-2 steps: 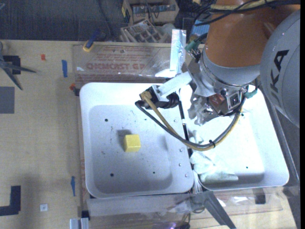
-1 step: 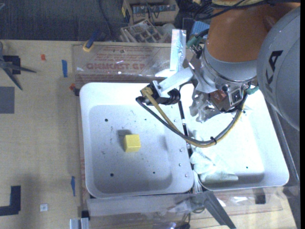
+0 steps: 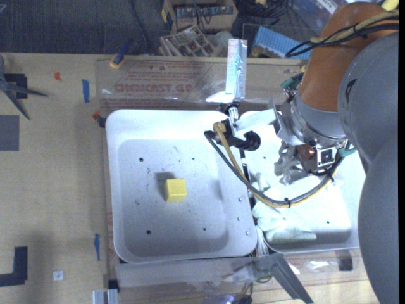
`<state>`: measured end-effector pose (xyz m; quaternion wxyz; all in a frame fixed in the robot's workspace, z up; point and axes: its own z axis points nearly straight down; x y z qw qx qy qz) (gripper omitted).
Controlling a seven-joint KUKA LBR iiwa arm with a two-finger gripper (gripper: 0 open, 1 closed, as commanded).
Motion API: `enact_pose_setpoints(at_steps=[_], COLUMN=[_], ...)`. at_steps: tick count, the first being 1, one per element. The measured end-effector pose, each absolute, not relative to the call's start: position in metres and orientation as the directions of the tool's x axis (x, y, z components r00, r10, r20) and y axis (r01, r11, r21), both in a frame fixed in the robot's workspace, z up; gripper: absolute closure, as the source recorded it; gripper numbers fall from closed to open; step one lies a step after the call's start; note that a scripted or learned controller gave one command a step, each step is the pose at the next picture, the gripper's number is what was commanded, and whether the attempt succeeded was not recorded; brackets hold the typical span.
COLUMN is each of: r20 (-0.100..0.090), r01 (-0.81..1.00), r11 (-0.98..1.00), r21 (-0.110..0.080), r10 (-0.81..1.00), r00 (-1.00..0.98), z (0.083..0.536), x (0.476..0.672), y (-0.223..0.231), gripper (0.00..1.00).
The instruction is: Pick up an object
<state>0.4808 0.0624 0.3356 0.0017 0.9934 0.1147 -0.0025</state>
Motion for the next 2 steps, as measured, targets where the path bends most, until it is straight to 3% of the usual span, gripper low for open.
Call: enact_pose_setpoints(at_steps=[2], r20=[-0.012], r01=[0.224], r11=[-0.974], r21=[0.012], r10=[0.224], r00=[0.975], z=[0.3511], x=[0.4852], y=[0.0623], gripper=[1.0])
